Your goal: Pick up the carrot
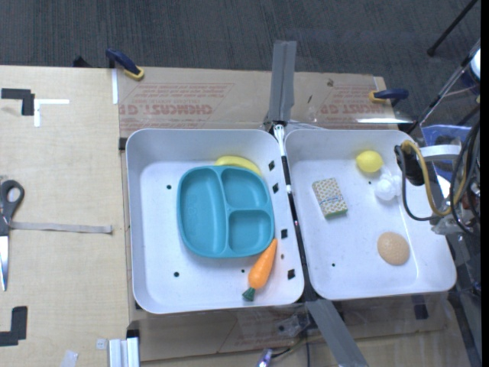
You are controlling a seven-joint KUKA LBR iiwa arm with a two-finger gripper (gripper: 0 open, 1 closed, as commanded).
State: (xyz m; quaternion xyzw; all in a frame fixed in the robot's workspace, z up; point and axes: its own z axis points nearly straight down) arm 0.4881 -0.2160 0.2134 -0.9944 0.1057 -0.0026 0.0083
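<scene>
The carrot (262, 266) is lying in the left bin (145, 228), at the lower right corner, tilted with the orange tip up-right and the green stub (248, 293) down-left. Its upper end is touching, or tucked just under, the rim of the teal divided plate (225, 210); the bin's right wall is just beside it. The arm is seen only at the right edge as cables and hardware (428, 182) over the right bin (351, 281); whether the claw is spread or pressed together cannot be told. Nothing is gripped yet, so the approach is judged still to be made. A grasp across the carrot's short axis at mid-body is advised, fingers turned square to its slant, so one finger drops between carrot and plate rim and the other on the wall side. Clearance is tight on both sides; a descent off-centre could be expected to clip the plate or roll the carrot. A yellow object (238, 161) behind the plate is not in the way.
</scene>
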